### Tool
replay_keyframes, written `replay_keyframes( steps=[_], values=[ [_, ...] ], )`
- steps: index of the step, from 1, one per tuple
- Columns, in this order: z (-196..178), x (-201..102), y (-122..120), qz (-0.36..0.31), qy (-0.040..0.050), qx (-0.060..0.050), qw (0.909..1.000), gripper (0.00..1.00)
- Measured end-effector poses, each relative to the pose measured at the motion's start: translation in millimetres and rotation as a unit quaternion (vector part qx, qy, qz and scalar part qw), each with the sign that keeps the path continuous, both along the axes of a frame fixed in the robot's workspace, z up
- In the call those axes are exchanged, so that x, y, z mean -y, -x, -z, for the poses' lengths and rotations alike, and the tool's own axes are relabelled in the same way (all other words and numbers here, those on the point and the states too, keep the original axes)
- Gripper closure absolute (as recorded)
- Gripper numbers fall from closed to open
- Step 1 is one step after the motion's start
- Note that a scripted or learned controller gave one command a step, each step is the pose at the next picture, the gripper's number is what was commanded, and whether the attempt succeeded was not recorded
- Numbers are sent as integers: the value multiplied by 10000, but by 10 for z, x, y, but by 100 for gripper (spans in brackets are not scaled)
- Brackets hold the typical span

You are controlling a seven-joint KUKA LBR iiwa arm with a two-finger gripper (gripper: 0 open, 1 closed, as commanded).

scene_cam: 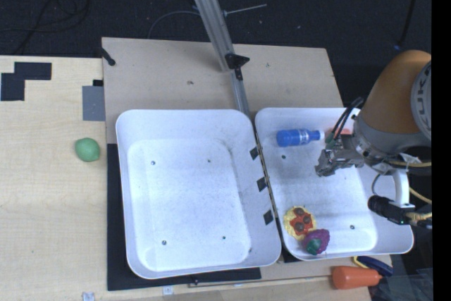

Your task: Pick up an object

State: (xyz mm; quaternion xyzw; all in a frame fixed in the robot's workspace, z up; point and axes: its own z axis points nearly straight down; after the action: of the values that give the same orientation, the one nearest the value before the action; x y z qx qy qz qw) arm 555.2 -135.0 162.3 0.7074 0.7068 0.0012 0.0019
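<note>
Pale wooden bench carries two white bins, and in the right bin a blue plastic bottle lies on its side just beside the empty-looking pincer, whose spread I cannot tell; closing off-centre could roll it away.

Hand fingers too small and blurred to read

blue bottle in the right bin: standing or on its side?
On its side. The blue bottle lies flat on the right bin's floor near the back wall, its pale cap end toward the gripper.
</note>
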Motion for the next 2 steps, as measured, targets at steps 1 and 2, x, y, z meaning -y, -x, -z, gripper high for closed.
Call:
replay_keyframes(
  steps=[1, 2],
  values=[
    [-523, 4, -6, -3, -2, -2, 10000, 100],
    [-472, -516, -238, -22, -11, -25, 10000, 100]
  ],
)
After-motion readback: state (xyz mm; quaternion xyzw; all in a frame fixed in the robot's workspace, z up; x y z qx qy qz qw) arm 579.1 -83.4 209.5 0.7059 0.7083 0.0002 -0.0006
